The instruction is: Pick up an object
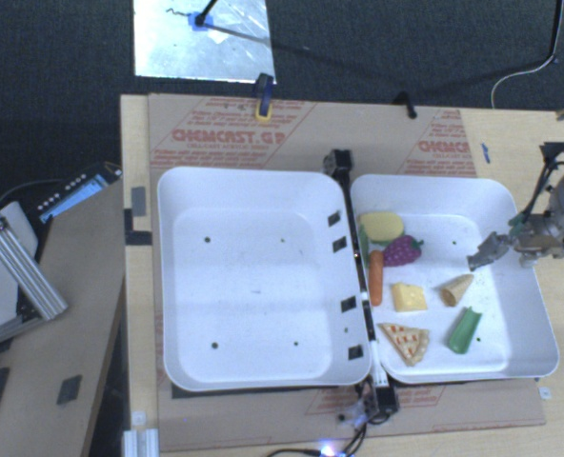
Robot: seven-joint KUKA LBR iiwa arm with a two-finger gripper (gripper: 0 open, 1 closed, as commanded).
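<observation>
Front of right bin: flat triangular pizza-slice toy, tan with red spots [405, 341], lying near the front wall; green cylindrical toy vegetable [464, 330] tilted just to its right
Middle of right bin: yellow cheese-wedge toy [409, 297] beside a slim orange carrot toy [376, 276] that lies along the left wall; small tan cone-shaped piece [456, 289] to the right of the cheese
Back of right bin: purple grape-cluster toy [404, 249] touching the carrot's top end; pale yellow rounded lemon-like toy [382, 225] just behind the grapes
Right bin itself: shallow white plastic bin [532, 346], holding all seven toys
Left bin: second shallow white plastic bin [182, 255], alongside, sharing the centre divide
Gripper: grey two-finger gripper [479, 254] reaching in over the right bin's right side, tip just above and beside the tan cone, apart from every toy
Jaws: too small and blurred to judge; cannot tell whether wide or narrow; nothing visible between them
Task's thing: any toy qualifies; nearest candidate seems the tan cone, resting on the bin floor
Progress: approach under way by the look of it; no grasp, no lift shown
Left to do: descend onto a toy, close on it, raise it clear of the bin
Far side: brown printed cardboard sheet [234, 127] under the bins; silvery foil square [204, 25] on the dark floor beyond
</observation>
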